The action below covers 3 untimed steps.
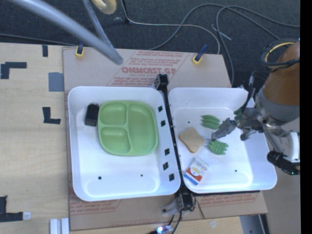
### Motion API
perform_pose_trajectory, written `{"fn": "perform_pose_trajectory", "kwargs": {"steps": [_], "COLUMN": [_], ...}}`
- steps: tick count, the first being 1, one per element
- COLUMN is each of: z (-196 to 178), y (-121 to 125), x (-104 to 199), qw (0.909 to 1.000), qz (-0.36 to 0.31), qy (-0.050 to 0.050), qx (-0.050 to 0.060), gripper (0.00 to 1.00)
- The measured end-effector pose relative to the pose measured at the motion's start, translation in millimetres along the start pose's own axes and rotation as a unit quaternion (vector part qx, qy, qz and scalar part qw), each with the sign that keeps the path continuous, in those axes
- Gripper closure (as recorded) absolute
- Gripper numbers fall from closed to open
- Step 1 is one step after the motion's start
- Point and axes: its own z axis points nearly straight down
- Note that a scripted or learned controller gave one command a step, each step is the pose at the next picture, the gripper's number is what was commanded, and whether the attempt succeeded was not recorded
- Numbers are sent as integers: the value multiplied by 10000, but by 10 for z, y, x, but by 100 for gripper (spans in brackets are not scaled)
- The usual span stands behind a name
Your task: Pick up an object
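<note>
Presently the end effector point(220, 132) hangs low in the right bin point(243, 179), between two green toys point(211, 121) and just right of the toast slice point(191, 139); whether its fingers grip anything, I cannot tell.

Even, bright overhead light; both white bins point(78, 145) near overexposed w/ soft, faint shadows. Grey pole point(58, 18) at top left strongly blurred, out of focus. Dark floor at top dim. Overall res. low, edges slightly soft.
</note>
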Motion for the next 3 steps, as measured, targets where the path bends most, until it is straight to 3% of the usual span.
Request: {"fn": "perform_pose_trajectory", "kwargs": {"steps": [1,3], "z": [-56,1215], "y": [23,-81], "x": [3,57], "qw": [10000,10000], "qz": [-18,-13], "qy": [-9,-4], "qx": [-56,-21], "gripper": [0,0]}}
